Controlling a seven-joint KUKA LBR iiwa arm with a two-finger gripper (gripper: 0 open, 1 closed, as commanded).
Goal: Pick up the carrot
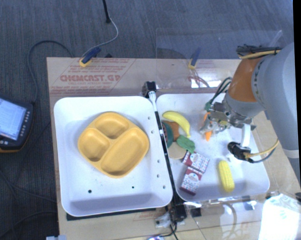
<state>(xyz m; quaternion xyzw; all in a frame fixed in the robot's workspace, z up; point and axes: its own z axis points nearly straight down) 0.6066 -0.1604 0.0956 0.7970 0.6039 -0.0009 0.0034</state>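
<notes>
The carrot (207,133) is a small orange piece in the right bin (257,179), in the upper middle of its floor. It sits directly under the gripper, which covers its upper part, so only a short orange stub shows. Whether it lies flat or stands tilted cannot be told. The banana lies to its left, apart from it.
</notes>
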